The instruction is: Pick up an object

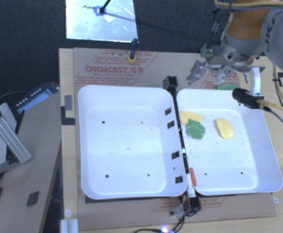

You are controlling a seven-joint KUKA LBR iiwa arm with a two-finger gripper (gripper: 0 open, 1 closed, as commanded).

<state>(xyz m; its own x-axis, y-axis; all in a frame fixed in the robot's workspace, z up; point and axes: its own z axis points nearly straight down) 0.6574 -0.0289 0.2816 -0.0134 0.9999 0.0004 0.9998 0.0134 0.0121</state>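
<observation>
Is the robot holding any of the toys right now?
No. The gripper hangs over the right bin's far edge with nothing between its fingers. The yellow pieces and green piece lie in the bin.

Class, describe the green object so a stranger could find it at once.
Look in the right bin, near its left wall, by the divider. The green piece touches a yellow piece just behind it; another yellow piece lies apart, to its right. It alone is green.

We note the bench (66, 72) carries a printed cardboard sheet (117, 67); two white bins, left (127, 144) and right (234, 174), lie side by side on it.
</observation>
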